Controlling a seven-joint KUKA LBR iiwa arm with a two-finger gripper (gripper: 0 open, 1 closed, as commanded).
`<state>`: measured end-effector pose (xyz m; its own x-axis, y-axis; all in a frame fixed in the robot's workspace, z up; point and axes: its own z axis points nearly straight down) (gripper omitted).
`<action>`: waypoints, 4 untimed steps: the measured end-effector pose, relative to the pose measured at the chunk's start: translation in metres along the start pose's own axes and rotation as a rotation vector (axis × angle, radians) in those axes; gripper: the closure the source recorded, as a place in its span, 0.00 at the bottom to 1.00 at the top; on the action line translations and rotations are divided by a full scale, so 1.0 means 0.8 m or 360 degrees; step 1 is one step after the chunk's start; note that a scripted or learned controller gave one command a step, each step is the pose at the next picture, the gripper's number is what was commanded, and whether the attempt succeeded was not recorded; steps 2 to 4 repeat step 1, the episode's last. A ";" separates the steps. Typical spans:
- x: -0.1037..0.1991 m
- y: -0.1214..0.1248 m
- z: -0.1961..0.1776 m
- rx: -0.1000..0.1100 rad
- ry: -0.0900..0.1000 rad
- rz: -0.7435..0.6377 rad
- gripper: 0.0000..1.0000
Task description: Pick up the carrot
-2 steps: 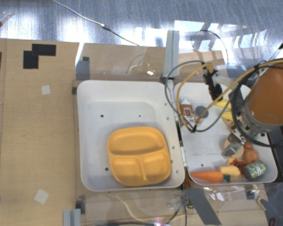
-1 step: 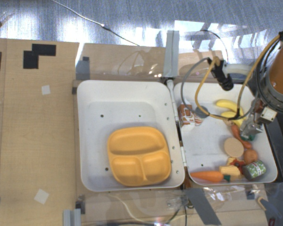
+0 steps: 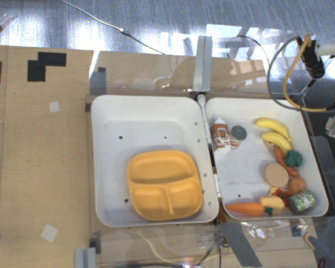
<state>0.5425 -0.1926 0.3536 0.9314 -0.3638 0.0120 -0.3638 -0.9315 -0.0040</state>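
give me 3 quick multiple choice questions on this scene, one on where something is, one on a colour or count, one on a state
1. Where does the carrot lie?
A. in the right bin, by its near edge
B. on the yellow tray
C. on the wooden bench

2. How many bananas are in the right bin?
A. none
B. two
C. five

3. How is the yellow tray in the left bin?
A. flipped over
B. leaning on the bin wall
C. lying flat, compartments up

Key: 1 A, the orange carrot rests along the right bin's near wall. 2 B, two yellow bananas lie side by side. 3 C, its three compartments face up.
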 end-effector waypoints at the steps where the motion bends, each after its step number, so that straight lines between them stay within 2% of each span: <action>1: 0.063 -0.046 0.131 0.0006 -0.0028 -0.0205 1.00; 4: 0.063 -0.046 0.131 0.0006 -0.0028 -0.0205 1.00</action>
